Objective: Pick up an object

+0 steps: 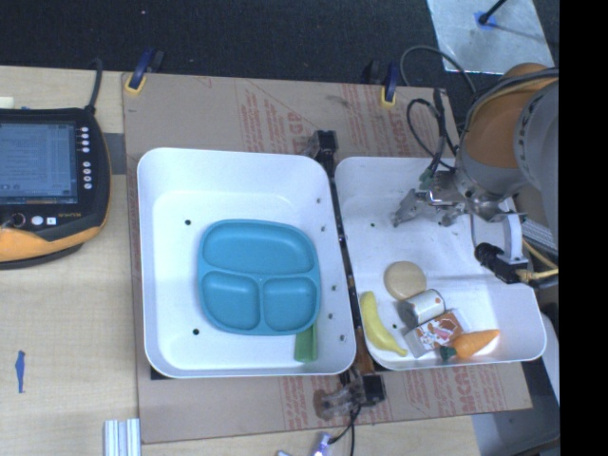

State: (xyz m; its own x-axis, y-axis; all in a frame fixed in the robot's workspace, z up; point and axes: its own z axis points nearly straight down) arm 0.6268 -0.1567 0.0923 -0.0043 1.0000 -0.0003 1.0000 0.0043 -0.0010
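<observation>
Nearest the lower rim of the right shallow white plastic bin (532, 350) lie an orange plastic carrot (475, 343), a small printed packet (437, 333), a silver can (423, 306) and a yellow plastic banana (377, 324); its long axis runs roughly near-to-far, along the bin's left wall. Just beyond sits a round beige disc (406, 278). Farther back the claw (429, 207) hangs open over bare bin floor, gripping nothing. Recommended: centre over the banana, fingers spanning its short width, then descend
</observation>
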